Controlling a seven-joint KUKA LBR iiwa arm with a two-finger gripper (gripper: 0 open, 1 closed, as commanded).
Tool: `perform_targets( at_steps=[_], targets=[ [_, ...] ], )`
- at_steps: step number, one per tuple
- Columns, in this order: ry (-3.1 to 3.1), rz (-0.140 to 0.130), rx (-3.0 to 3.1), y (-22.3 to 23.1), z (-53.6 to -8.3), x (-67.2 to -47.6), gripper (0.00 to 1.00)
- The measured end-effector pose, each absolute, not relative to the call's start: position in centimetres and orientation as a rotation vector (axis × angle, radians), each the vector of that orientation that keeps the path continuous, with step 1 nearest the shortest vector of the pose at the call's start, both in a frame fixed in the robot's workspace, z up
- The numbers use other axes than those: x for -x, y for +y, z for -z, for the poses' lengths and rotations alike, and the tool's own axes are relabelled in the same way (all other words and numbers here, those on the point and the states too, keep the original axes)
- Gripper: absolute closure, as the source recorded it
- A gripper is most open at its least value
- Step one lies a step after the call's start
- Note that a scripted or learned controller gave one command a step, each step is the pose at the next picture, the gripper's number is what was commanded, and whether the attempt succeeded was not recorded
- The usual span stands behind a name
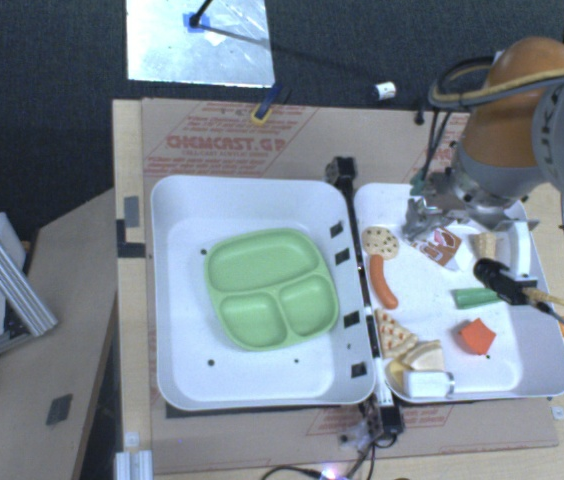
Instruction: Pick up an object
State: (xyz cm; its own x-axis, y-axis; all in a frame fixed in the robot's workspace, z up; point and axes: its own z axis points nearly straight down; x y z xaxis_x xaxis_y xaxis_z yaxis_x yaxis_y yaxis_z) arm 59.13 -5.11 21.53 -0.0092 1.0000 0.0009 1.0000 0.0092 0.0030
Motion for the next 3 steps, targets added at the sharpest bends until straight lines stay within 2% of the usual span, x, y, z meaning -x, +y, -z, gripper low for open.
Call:
perform_targets(
  at_steps=[1, 2, 3],
  targets=[
    [2.233, -0.007, -2.208, 1.1, -22.2, -61.0, 1.0],
    [2.23, -0.007, -2.21, 6.0, -22.4, -63.8, 1.0],
    [2.231, -0.005, -2.211, 10.2, -23.2, -63.9, 1.0]
  ],
)
